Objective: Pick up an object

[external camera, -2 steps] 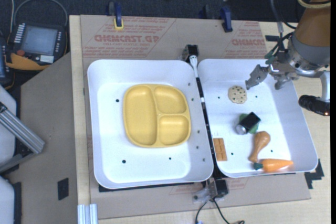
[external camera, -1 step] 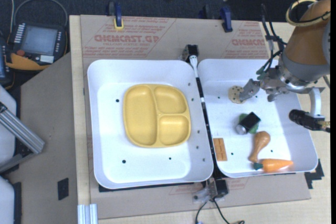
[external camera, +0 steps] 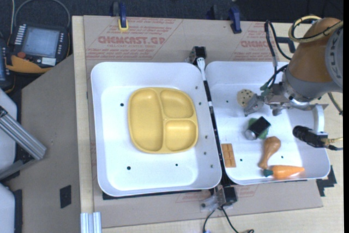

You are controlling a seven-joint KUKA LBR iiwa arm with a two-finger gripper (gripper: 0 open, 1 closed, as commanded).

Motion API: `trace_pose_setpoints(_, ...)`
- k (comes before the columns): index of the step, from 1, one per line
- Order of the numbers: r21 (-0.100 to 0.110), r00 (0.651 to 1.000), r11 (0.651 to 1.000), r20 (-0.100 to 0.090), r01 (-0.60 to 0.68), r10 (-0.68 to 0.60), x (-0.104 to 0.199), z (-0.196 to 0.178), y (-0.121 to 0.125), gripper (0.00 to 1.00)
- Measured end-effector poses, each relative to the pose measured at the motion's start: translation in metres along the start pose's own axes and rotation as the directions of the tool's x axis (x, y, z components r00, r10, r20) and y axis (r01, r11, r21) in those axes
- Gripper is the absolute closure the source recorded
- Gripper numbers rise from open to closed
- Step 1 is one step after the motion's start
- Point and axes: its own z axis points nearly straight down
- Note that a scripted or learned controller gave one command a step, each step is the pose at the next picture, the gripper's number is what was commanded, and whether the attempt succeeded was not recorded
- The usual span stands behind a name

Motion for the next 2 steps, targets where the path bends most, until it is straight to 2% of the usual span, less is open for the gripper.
trace_pose_setpoints(1,-0.007,1.0,1.0,0.003,0.0,0.0,0.0,-0.014,0.002,1.0)
trace_pose_setpoints(2,-0.013,1.0,1.0,0.005,0.001,-0.001,0.002,-0.069,-0.007,1.0)
